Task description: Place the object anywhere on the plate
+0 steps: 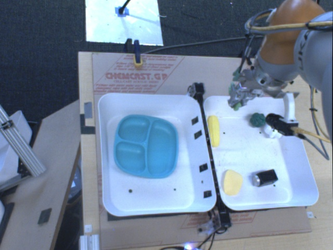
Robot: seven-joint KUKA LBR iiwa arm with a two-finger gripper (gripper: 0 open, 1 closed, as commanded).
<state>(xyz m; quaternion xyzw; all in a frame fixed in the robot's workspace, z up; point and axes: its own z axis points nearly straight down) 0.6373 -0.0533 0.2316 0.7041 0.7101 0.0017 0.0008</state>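
The blue sectioned plate (146, 145) lies in the left bin (112, 191), with nothing on it. My gripper (237, 101) hangs over the far left corner of the right bin (302, 186), above and right of the long yellow piece (213, 130). A small green bit (236, 107) shows at the gripper's tip; I cannot tell whether it is held. A dark green lump (257, 120) lies to the gripper's right, next to a white piece (270, 131).
A pale yellow chunk (232, 182) and a small dark can (265, 178) lie near the right bin's front. The black hinged divider (204, 145) runs between the bins. The arm's cables (307, 134) cross the right bin's far right side.
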